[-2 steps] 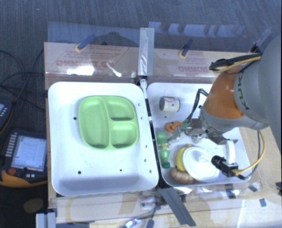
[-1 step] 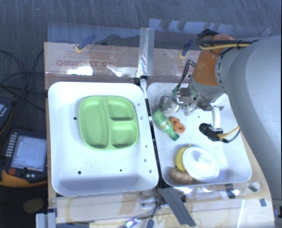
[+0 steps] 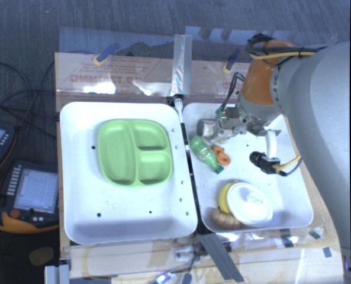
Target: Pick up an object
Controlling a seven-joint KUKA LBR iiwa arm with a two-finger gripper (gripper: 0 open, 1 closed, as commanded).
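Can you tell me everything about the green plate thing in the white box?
The green plate is a light green tray that looks like smooth plastic. It has rounded corners and three sunken sections: one long section on its left side and two smaller ones on its right. All three sections look bare. It lies flat, face up, on the floor of the left white bin, nearer the bin's far side. Only the bin touches it.

The grey arm (image 3: 323, 93) reaches in from the right — its orange band (image 3: 259, 81) just above the downward-angled metal two-finger tool (image 3: 213, 129).
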